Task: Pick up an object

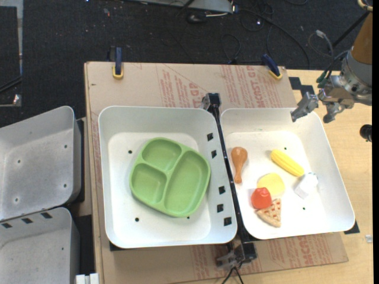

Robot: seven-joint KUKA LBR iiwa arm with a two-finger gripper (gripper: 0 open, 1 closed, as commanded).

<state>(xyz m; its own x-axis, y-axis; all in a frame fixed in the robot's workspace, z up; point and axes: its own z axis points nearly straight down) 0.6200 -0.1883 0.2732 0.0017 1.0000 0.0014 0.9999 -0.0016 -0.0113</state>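
Hovering over the far right corner of the right bin (331, 158), the gripper (315, 109) is spread apart, its two dark metal fingers splayed with nothing between them. It sits under a grey wrist at the view's right edge.

Nearest below it lies a corn cob (288, 163), yellow and ridged, its long axis running from far left to near right. Just right and nearer is a small white block (307, 185), blurred. Left of the corn lies a drumstick (238, 162), tan and smooth, with its bulb far and its thin bone end pointing near. Nearer, a flat round yellow piece (272, 183) touches a glossy red tomato (261, 198), and a pizza wedge (270, 213) with speckled topping lies against the tomato's near side.

Both bins are shallow, white and smooth, with rounded corners. The left bin (112, 158) holds a green plate (170, 176), matte plastic with three compartments, turned at a slant.

The desk (166, 78) is brown printed cardboard held by clamps.
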